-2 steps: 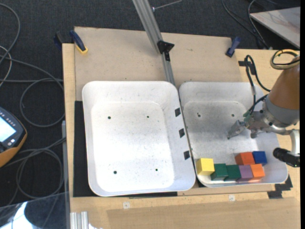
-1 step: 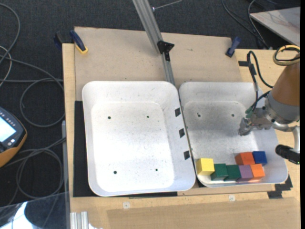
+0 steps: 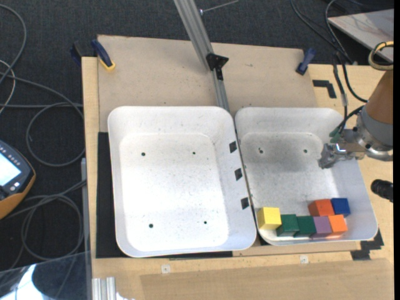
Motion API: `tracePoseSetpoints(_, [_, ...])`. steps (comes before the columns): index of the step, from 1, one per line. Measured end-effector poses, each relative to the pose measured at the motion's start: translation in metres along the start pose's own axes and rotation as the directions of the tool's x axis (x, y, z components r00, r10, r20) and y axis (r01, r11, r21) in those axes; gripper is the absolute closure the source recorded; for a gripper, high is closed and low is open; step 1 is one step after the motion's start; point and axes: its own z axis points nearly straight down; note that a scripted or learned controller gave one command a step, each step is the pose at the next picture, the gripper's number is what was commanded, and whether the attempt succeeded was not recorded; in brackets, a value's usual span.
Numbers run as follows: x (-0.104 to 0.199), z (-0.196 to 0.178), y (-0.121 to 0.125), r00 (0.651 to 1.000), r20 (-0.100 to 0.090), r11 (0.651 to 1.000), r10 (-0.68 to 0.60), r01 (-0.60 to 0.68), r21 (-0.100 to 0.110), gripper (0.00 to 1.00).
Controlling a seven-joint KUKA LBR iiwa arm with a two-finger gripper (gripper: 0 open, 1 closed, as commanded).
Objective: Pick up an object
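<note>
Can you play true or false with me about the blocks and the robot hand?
1. All the blocks sit in the right bin. True.
2. The yellow block is at the left end of the row. True.
3. The gripper is touching the blue block. False: it is up above the blocks, apart from them.
4. The blocks lie at the far end of the bin. False: they crowd the near edge.
5. A green block is beside the yellow one. True.
</note>
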Motion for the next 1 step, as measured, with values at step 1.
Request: tracePoseSetpoints(1, [0.0076, -0.0508, 0.0089, 1.000, 0.001, 1.000, -0.001, 0.001, -0.002, 1.00])
